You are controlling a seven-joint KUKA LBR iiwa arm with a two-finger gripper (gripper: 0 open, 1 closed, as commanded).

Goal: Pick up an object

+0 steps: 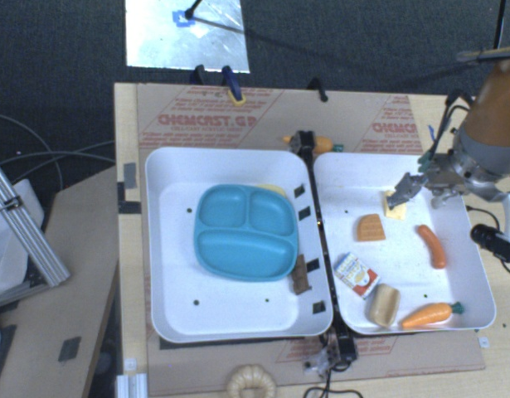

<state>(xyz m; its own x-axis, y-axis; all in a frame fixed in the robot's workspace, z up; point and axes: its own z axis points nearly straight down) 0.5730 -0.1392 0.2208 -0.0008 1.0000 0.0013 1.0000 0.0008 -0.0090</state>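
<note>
My gripper (420,194) hangs over the upper part of the right bin (480,282), its two fingers spread open with nothing between them. The left fingertip (398,196) is right above a small yellow cheese wedge (395,211). Below lie an orange-brown cracker (371,228), a red-orange sausage (432,246), a small white and red packet (355,274), a tan bread roll (384,304) and a carrot (427,314).
The left bin (167,247) holds a blue divided plate (245,230), a yellow piece (276,191) peeking out behind it and a brown piece (300,276) by the divider. The arm (491,131) comes in from the right. A blue clamp (232,85) sits on the bench's far edge.
</note>
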